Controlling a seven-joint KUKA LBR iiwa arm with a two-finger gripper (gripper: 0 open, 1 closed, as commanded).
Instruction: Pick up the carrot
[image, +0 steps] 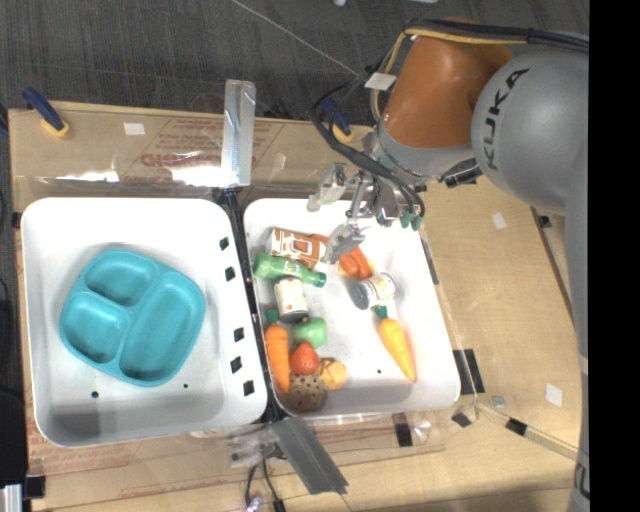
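Observation:
A carrot with a green top lies in the right bin, near its right wall, pointing toward the front. A second long orange piece lies along the bin's left wall. A short orange item sits near the bin's middle back. My gripper hangs over the back part of the right bin, just above and to the left of the short orange item. It is well behind the green-topped carrot. I see nothing held in it.
The right bin also holds an orange-white carton, a green bottle, a can, a small jar, a green pepper, a strawberry and a cookie. A teal divided plate lies in the left bin.

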